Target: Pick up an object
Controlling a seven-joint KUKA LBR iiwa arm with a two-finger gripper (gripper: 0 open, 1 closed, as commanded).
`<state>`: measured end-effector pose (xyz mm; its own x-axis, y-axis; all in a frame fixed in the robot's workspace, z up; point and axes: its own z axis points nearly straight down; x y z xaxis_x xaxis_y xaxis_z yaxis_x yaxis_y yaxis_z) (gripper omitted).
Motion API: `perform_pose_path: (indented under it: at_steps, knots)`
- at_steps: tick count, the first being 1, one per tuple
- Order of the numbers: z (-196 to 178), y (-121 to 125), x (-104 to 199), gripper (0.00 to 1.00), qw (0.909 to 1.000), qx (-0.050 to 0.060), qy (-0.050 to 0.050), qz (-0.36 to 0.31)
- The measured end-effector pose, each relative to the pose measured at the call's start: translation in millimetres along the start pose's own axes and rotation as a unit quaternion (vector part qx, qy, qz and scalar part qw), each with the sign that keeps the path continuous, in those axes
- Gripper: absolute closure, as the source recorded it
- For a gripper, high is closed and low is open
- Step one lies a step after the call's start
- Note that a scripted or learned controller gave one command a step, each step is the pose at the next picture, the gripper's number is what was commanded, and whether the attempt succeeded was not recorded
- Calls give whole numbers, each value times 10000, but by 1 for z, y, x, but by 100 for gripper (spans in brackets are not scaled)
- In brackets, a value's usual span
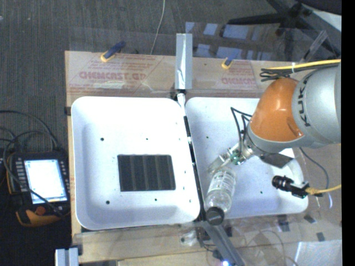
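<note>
I see two white bins [83, 165] side by side on a brown board [125, 73]. A dark ribbed panel [146, 172] lies in my left bin; a lit handheld pendant [40, 182] rests left of the bench.

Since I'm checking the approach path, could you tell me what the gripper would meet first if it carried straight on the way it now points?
Most likely the clear plastic bottle lying in the right bin: the gripper points down-left, just above the bottle's upper end. Depth is hard to judge from this slanted view.

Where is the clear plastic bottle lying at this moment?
The clear plastic bottle lies in the right white bin, near its front left corner, beside the divider between the bins, just below the gripper.
</note>
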<state>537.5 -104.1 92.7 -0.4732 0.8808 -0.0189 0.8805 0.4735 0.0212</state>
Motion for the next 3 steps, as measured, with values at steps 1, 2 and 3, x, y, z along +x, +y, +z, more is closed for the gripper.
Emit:
perform_pose_path:
  at_steps: [1,2,3]
  knots:
    - [-90,-31,48,0,9998,121,110,129]
    - [-89,-8,32,0,9811,149,83,1926]
    - [-87,36,-1,0,9468,161,51,3214]
